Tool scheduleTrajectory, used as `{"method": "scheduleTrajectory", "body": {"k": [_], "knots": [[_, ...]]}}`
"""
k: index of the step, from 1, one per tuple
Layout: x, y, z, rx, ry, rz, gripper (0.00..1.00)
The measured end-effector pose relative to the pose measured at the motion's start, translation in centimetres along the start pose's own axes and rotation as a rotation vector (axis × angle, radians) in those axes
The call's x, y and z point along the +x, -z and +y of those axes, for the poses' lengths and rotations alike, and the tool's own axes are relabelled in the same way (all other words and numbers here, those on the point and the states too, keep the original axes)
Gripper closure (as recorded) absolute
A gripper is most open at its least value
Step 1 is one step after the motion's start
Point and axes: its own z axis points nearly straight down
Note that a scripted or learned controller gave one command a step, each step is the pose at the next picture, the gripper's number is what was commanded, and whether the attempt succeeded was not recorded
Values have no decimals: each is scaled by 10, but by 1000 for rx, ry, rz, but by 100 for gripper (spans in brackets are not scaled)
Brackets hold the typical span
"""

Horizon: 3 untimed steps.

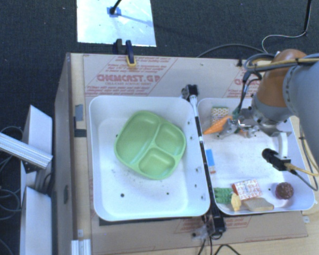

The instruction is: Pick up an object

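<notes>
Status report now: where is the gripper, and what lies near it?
Gripper low in right bin, far end. Orange carrot-like piece just beside it, not seen held. Green divided plate alone in left bin.

Even bright light, soft faint shadows, glare on shiny sheet [116, 14] at 12 o'clock, slightly blurry overall.

Robot lab, bench [149, 70], cables [308, 9]

One fixed camera, set high above the bench [149, 70], looking down at a slant, far enough to take in both white bins [103, 158], dark floor [26, 36] around, arm [303, 89] entering from the right
</notes>
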Motion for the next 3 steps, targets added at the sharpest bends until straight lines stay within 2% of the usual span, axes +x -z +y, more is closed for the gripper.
{"method": "scheduleTrajectory", "body": {"k": [1, 2, 3], "knots": [[-24, -6, 38, 54, 8, 11, 0], [-84, -3, 44, 17, -2, 2, 0], [-84, 8, 44, 19, 2, 2, 100]]}}
